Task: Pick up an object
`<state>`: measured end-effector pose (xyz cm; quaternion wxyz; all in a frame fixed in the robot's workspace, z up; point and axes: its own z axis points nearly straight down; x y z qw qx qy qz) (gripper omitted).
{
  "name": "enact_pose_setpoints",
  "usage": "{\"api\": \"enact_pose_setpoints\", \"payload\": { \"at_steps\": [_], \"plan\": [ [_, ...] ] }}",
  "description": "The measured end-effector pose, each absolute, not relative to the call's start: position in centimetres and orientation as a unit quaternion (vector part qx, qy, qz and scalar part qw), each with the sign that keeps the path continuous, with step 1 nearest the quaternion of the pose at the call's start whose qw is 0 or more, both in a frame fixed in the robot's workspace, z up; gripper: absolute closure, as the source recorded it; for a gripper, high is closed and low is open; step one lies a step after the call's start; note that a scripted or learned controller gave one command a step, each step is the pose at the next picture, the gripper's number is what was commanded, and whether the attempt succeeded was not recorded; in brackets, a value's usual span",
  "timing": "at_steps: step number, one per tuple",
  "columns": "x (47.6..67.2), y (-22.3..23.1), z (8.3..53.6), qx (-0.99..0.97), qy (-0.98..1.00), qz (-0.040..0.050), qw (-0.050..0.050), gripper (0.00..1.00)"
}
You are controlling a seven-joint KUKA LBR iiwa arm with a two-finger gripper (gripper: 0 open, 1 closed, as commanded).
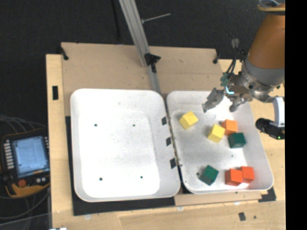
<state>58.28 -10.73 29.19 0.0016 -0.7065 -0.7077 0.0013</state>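
Observation:
My gripper (222, 103) hangs over the far part of the right bin (192, 186), its two fingers spread open with nothing between them. Below it lie several blocks. A yellow block (188, 120) sits to the gripper's lower left. A second yellow block (216, 132) touches an orange block (230, 126), with a dark green block (236, 140) just beside them. Near the bin's front edge are another green block (208, 175) and two orange blocks (234, 176) (247, 173) side by side.
The left bin (86, 104) lies beside the right one, joined by dark clips (168, 141). A slanted metal pole (136, 30) rises behind the bins. A handheld control pendant (26, 159) rests off the bench at the left.

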Motion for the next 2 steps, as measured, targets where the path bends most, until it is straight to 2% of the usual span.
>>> {"api": "enact_pose_setpoints", "payload": {
  "at_steps": [1, 2],
  "plan": [
    [58.3, -10.7, 29.5, -0.707, -0.707, -0.0005, 0.0, 0.0],
    [58.6, -10.9, 23.1, -0.707, -0.707, 0.0023, 0.001, 0.0]
  ]
}}
